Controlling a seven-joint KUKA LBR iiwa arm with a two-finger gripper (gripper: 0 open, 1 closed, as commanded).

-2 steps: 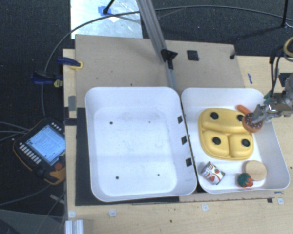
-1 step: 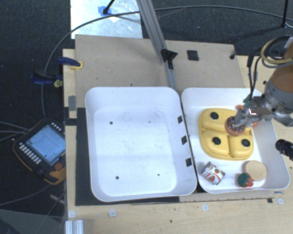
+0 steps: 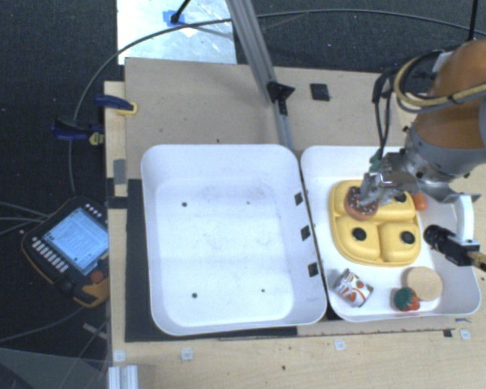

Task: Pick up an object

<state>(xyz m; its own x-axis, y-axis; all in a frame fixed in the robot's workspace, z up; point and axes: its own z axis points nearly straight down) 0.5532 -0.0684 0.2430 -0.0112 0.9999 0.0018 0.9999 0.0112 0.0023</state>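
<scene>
Two shallow white bins are sitting side by side on the bench; the left bin (image 3: 158,241) is lying bare, while the right bin (image 3: 470,298) is holding every object. The arm (image 3: 458,96) is reaching in from the right, and its gripper (image 3: 373,186) is hanging low over the far left corner of a yellow compartment tray (image 3: 389,241). A brown, ring-shaped, doughnut-like toy (image 3: 361,203) is resting in that corner compartment, directly beneath the gripper. How far the claw is standing open, and whether it is touching the ring, cannot be told from this view.

Risks from here, by judgement: the ring is lying flat and low inside its recess, so the claw may be closing on the tray wall instead, or dragging the light tray along. A grip on one side of the ring could let it slip.

Nearer, a small red-and-white can (image 3: 353,288), a tan disc (image 3: 425,281) and a green-and-red toy (image 3: 404,300) are lying apart from the tray.
</scene>
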